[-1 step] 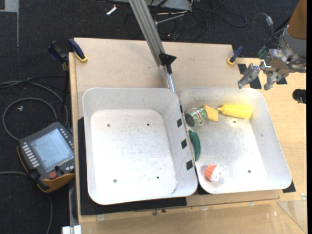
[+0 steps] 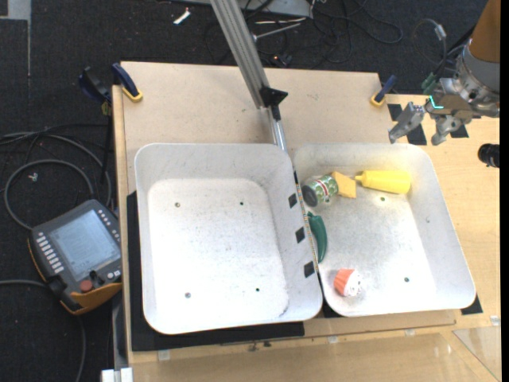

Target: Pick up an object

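With its fingers spread and holding nothing, the gripper (image 2: 423,126) hangs above the right bin (image 2: 445,237)'s far rim, so it should descend squarely over the yellow bottle (image 2: 385,181) lying just inside that rim, straddling its narrow width.

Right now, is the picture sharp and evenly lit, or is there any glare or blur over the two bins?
In the camera view the light is even and soft, with no hard glare on the white bins; the yellow bottle and green can read clearly, the gripper at the right edge is slightly soft, and the dark floor around the bench is dim.
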Motion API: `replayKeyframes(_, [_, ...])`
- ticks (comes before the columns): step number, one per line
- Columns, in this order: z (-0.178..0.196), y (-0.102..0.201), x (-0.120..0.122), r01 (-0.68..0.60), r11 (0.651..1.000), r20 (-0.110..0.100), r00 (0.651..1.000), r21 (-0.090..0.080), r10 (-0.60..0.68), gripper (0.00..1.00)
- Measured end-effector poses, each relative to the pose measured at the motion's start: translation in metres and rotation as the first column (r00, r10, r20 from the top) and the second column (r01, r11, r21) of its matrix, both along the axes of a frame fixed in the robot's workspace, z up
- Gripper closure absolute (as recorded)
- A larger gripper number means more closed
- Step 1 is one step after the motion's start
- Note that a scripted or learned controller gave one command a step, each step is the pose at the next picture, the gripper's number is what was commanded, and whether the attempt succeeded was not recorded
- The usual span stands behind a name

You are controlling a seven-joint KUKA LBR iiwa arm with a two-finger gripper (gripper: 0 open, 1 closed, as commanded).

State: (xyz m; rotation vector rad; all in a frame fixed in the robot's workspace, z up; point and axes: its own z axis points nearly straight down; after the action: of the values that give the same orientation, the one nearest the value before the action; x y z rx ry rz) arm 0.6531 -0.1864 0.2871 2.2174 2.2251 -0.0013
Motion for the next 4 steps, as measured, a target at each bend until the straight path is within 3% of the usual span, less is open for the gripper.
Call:
replayKeyframes(2, [-0.118,-0.003,0.009,0.001,1.000,-0.004,1.000,0.001,-0.001,0.00])
replayKeyframes(3, [-0.169,-0.010,0.015,0.002,1.000,0.016,1.000,-0.008,-0.002,0.00])
replayKeyframes(4, [-0.155,-0.009,0.017,0.000,1.000,0.023,1.000,-0.007,0.000,1.00])
